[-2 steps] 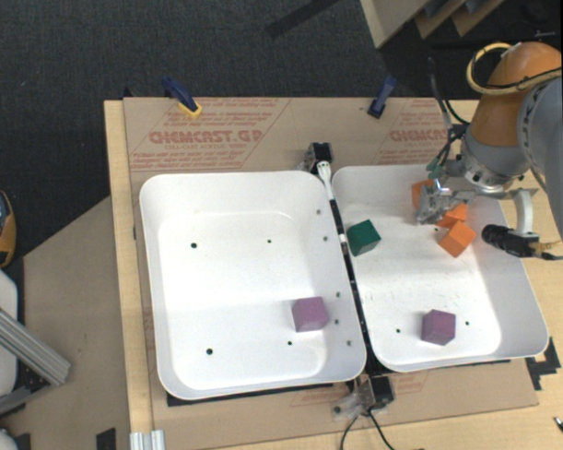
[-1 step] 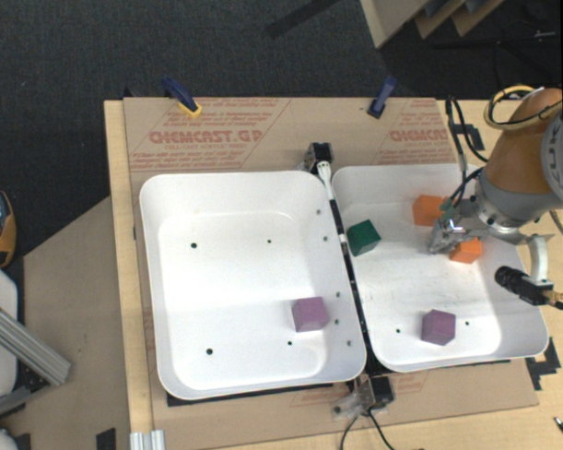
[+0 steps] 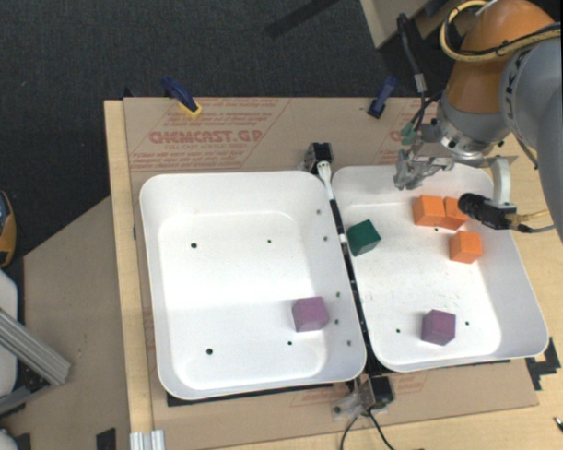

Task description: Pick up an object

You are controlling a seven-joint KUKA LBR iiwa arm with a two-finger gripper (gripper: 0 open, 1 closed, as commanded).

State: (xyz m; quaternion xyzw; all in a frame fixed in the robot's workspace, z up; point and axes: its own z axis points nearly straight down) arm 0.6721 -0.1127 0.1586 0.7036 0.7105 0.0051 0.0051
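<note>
The pincer [image 3: 414, 173] hangs in the upper right of the frame, over the top edge of the right bin [image 3: 507, 336], below the arm's orange band and grey wrist. Its metal tips are small and blurred here, so I cannot tell how far apart they stand; nothing shows between them.

Nearest to it are the orange blocks. A pair of orange blocks [image 3: 437, 211], touching or nearly so, lies just below and to the right of the pincer, apart from it. Together they make a short bar whose long axis runs left to right across the frame, tilted slightly down toward the right. A black part of the arm's fittings lies just to the right of them. A single orange block [image 3: 465, 246] sits a little further down and right, roughly square, with no clear long axis.

Down and to the left of the pincer, a green block [image 3: 362, 236] rests against the left wall of the right bin, turned a little so its corners point up and down the frame. A purple block [image 3: 438, 327] lies near the bottom of the same bin, well apart from the pincer.

In the left bin [image 3: 163, 270], a second, paler purple block [image 3: 309, 313] sits toward the lower right corner.
</note>
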